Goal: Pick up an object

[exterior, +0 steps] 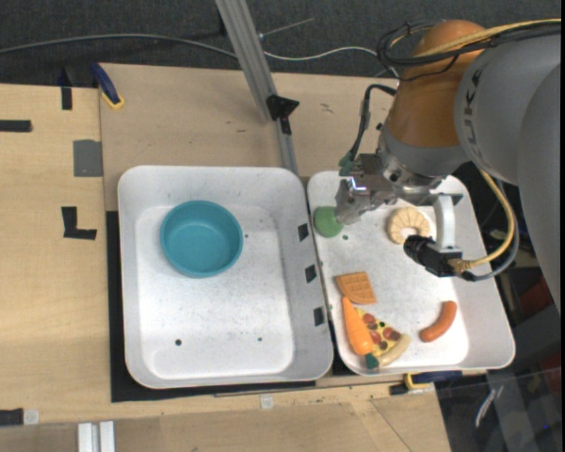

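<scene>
Hovering beside the green ball, gripper partly hiding it; finger state impossible to tell; ball's axis unreadable.

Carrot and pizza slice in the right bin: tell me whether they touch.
Touching. The camera view shows the carrot lying against the pizza slice near the right bin's front edge, with no white floor visible between them.

2 white bins: left has 1 blue bowl. Right bin holds 6 items: 1 green ball, 1 croissant, 1 cracker, 1 carrot, 1 pizza slice, 1 sausage.
</scene>
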